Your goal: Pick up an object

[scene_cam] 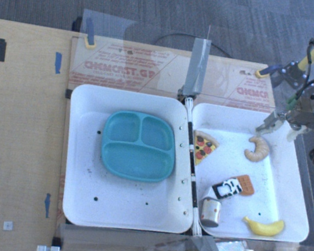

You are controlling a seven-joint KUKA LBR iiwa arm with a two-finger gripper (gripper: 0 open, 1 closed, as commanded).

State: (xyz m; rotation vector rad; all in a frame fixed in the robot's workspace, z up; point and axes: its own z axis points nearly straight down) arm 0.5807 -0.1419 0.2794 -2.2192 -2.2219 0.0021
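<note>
Camera view, right bin [301, 199]. Contents, all loose on the bin floor:

- Croissant [257, 149], tan, at the upper middle. A crescent; its chord runs roughly from upper left to lower right, the horns curling toward the bin's left.
- Pizza slice [203, 146], against the left wall, tip pointing down and slightly left.
- Orange and black-and-white packet [233, 188], mid-bin, long axis rising to the right.
- Metal can [210, 211], at the lower left corner, seemingly on its side.
- Banana [264, 226], lower right, long axis near level, ends curving upward.

Tool [280, 127]: at the upper right of this bin, just above and right of the croissant. Two fingers [268, 123] show spread apart, with nothing between them.

Status: pick not yet made. Every item lies on the floor of the bin. The croissant is nearest the tool and reads as the likely target, though this is a judgement. Left to do: descend, straddle the crescent across its narrow width, close, lift.

Camera view, left bin [76, 157]. Holds a teal divided plate [139, 146], flat, three compartments. Well apart from the tool.
</note>
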